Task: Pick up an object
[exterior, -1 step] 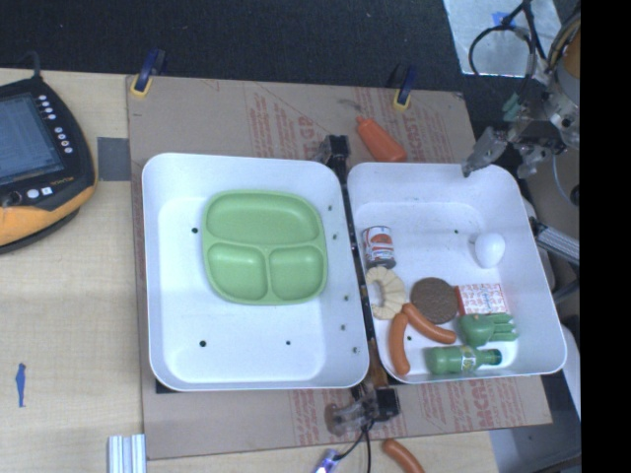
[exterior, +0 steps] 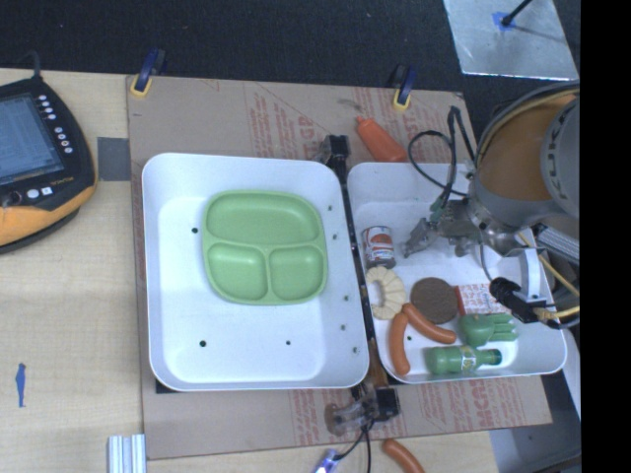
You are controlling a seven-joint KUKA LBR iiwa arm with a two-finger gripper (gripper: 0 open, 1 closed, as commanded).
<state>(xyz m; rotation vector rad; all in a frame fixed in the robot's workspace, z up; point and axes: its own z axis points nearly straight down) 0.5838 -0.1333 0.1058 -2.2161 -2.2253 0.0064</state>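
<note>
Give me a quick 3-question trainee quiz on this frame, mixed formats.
1. True or false: the green divided plate lies in the left bin.
2. Multiple choice: which sits nearest the centre divider in the right bin? A) small can B) green bottle C) brown round disc
3. Fill in: the sausage lies just to the ____ of the brown round disc's lower edge, as the camera sees it.

Key:
1. True
2. A
3. Left
</note>
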